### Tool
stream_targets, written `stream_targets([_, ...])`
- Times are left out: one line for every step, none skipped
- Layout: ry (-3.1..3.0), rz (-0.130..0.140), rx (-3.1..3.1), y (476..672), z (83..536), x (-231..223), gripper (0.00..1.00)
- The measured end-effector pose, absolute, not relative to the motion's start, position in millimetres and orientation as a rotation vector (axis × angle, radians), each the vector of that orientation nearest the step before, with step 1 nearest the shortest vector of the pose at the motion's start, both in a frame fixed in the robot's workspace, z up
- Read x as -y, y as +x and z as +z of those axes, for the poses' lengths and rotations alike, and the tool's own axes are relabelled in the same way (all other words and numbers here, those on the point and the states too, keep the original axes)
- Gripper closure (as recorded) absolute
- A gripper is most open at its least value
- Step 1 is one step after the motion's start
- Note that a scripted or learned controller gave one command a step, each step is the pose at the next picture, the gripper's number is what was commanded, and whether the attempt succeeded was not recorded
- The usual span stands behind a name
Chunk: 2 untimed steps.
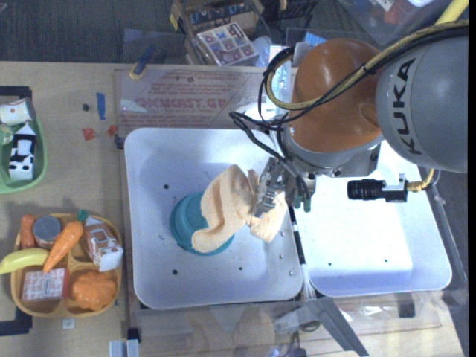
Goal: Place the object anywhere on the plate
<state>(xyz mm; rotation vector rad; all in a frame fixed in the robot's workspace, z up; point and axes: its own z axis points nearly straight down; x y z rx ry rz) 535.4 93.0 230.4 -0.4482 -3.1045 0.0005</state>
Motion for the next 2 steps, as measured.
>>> stream_targets([-0.007,-0.001,3.137,513.3,223.2,-136.4,1.0])
stream_targets([-0.007,-0.001,3.138,513.5,223.6,-136.4,0.0])
